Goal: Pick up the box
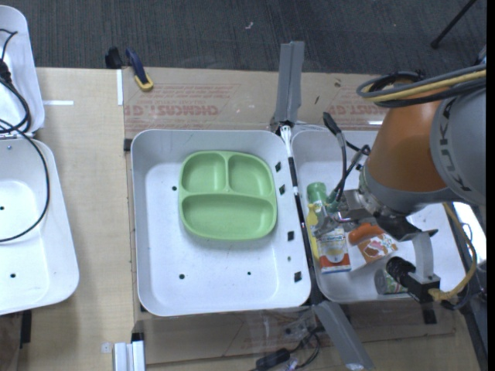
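Small white-and-red cardboard box (334, 255): not lifted, lying in the right white bin (363, 292).
I read the gripper (338, 221) just above the box; grip state — can't tell.

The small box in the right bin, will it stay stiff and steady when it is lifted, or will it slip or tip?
The box looks like thin printed carton, so it is probably light and fairly stiff, though hard squeezing might dent it. It lies flat with a green bottle and an orange packet close beside it, so it may nudge them or tilt when lifted.
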Motion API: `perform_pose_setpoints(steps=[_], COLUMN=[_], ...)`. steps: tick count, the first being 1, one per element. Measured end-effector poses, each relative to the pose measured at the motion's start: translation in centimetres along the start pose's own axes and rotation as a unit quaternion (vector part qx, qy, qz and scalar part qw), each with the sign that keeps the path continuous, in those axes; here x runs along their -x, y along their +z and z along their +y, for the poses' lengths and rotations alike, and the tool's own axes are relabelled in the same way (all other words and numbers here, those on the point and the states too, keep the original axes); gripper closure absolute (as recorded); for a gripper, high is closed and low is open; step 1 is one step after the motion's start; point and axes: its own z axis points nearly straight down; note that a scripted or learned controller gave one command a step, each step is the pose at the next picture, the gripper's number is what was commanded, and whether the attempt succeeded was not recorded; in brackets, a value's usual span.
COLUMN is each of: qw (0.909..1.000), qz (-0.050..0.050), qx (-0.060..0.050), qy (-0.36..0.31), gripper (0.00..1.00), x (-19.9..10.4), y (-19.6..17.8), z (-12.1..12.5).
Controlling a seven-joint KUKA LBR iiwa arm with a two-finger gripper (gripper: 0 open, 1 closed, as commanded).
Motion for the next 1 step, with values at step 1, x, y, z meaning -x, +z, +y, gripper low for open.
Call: perform_pose_setpoints(steps=[1], qw=[0.9987], qz=[0.0], qx=[-0.001], qy=[0.051], gripper=[1.0], x=[8.28], y=[1.93], z=[6.43])
